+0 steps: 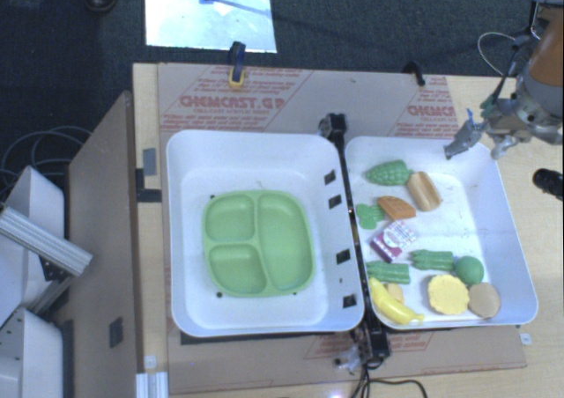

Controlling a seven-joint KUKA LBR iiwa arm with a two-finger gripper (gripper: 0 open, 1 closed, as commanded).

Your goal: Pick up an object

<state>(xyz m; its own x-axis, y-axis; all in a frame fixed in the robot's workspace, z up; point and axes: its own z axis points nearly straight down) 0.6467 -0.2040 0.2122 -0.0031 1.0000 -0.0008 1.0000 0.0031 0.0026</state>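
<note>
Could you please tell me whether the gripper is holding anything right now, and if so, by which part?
Nothing is held: the gripper hangs open above the right bin's far corner.

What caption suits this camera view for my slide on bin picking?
Open gripper above the right bin's far edge, toy food inside; green divided tray in the left bin.

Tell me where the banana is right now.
The banana lies in the right bin at its near-left corner, just below the green beans and left of the yellow disc.
</note>
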